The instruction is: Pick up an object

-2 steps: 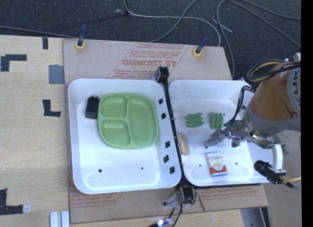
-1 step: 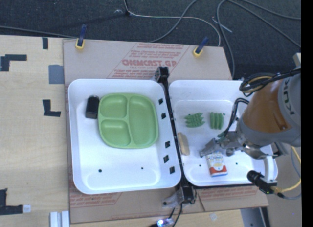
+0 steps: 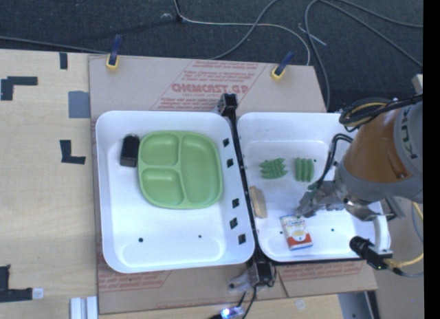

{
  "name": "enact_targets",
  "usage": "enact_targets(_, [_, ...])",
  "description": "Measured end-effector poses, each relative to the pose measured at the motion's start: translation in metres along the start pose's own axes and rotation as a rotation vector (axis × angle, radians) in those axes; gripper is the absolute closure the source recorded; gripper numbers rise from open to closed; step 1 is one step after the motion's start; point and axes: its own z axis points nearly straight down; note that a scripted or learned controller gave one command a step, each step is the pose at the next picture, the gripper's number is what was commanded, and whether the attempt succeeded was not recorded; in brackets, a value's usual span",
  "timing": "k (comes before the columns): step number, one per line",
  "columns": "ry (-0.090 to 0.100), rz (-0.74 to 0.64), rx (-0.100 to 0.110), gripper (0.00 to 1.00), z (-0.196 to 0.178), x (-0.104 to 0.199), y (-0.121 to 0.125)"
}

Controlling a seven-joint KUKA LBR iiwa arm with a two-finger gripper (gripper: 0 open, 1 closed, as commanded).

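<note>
Dark carpet and loose cables are showing behind the worktop (image 3: 41,173), which is carrying a sheet of cardboard (image 3: 206,84) and two white bins side by side. Taking the black divider (image 3: 237,173) between the bins as the landmark: left of it, a green plate (image 3: 180,170) with three sections is lying flat in the left bin (image 3: 117,242), and a small black block (image 3: 129,150) is sitting at the plate's far side.

Right of the divider, in the right bin (image 3: 330,245), a tan oval thing (image 3: 258,202) is lying just beside it. Farther right, two green bean bunches (image 3: 273,168) (image 3: 304,169) are resting. A small box (image 3: 296,232) with red and white on it is lying toward the near rim.

The grey and orange arm is reaching over the right bin, and its tool (image 3: 311,204) is hanging just above the small box, likely because that box is the thing to grab. I cannot tell if the tool is apart or together.
</note>
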Motion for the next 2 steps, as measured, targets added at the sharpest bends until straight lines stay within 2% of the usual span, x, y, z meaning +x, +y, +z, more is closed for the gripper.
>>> enact_targets(2, [-0.004,0.001,-0.009,1.0,-0.102,-0.005,0.012])
